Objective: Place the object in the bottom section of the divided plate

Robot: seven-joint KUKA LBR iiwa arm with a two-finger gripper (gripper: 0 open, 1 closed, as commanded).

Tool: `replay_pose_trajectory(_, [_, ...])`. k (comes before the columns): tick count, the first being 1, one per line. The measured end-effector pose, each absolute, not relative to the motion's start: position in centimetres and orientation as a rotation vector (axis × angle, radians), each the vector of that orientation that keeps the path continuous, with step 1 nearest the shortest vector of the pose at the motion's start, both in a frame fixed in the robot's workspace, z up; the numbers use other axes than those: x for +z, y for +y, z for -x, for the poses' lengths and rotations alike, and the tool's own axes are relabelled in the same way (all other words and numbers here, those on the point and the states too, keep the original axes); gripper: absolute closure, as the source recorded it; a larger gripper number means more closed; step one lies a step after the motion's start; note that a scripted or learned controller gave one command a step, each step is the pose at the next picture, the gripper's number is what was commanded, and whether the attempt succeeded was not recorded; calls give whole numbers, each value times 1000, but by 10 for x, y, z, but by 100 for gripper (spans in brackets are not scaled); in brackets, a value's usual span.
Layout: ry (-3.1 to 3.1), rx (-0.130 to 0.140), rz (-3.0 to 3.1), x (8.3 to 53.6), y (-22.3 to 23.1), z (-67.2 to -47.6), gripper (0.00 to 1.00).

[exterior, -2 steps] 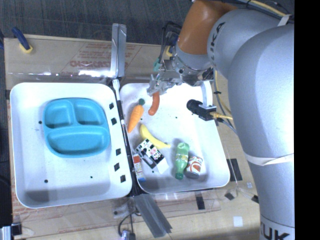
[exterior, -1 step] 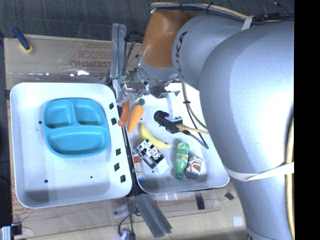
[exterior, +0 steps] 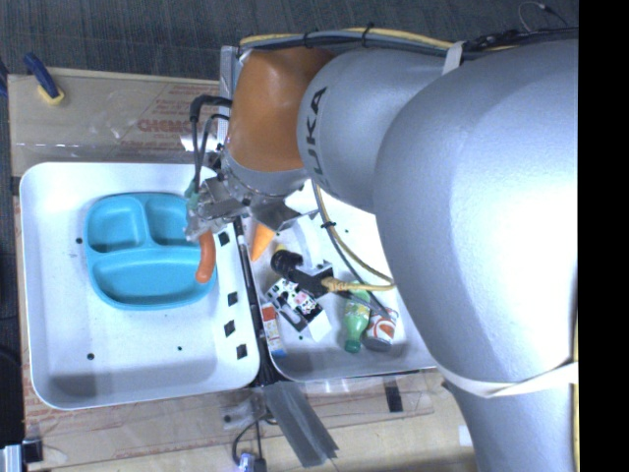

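Observation:
A blue divided plate (exterior: 118,281) lies in the left white bin (exterior: 59,362), two small sections at the top and one wide section at the bottom. My gripper (exterior: 203,226) hangs over the plate's right rim, under the orange wrist band. A small orange sausage-shaped object (exterior: 205,260) sticks down from between its fingers, upright, over the right edge of the wide bottom section. Its top end is hidden by the gripper. I cannot tell whether its lower end touches the plate.
The right bin (exterior: 324,362) holds an orange cone-shaped piece (exterior: 261,241), a black-and-white patterned box (exterior: 293,303), a green bottle (exterior: 354,327) and a red-and-white item (exterior: 381,330). The arm covers most of that bin. A blue clip (exterior: 44,79) lies on the bench at the far left.

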State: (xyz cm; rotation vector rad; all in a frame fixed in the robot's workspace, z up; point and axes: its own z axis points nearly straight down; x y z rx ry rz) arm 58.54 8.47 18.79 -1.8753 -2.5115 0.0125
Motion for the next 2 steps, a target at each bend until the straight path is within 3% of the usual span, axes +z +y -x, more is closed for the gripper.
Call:
replay_pose_trajectory(1, [-2364, 12, 2062, 230, 63, -593, 100])
replay_pose_trajectory(2, [-2364, 12, 2062, 230, 62, -593, 0])
